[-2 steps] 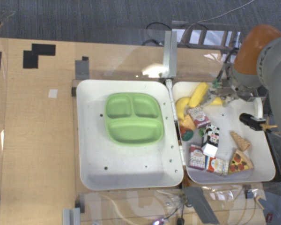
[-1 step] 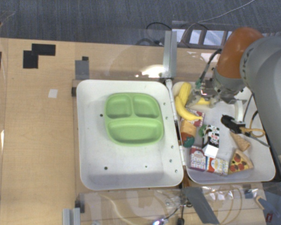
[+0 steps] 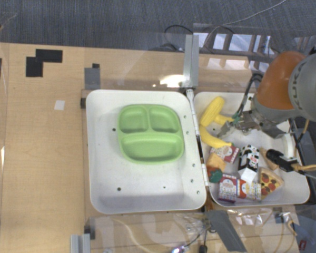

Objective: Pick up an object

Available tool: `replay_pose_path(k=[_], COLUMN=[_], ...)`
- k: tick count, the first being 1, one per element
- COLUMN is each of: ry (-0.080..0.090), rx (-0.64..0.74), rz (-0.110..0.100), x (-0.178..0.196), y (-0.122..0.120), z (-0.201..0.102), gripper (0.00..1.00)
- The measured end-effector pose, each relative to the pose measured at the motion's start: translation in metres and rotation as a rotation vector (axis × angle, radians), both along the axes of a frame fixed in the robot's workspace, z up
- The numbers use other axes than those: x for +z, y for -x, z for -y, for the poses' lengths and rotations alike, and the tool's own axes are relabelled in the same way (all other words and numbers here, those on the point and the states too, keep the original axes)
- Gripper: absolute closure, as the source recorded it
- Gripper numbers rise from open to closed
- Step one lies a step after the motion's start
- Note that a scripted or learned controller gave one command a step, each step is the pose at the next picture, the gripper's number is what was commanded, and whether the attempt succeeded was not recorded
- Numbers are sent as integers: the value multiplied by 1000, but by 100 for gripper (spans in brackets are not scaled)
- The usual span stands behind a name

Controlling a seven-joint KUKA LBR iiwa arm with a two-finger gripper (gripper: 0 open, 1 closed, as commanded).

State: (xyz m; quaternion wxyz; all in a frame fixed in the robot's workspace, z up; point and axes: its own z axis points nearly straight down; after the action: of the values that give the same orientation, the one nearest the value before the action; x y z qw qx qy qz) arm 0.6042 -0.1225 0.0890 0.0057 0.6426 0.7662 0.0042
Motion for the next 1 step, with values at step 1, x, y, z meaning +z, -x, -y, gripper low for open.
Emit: replay_pose_path(k=[1], ry=[2], rx=[29], rz=[1], x=[0], y=[87], z=[25], gripper=[0])
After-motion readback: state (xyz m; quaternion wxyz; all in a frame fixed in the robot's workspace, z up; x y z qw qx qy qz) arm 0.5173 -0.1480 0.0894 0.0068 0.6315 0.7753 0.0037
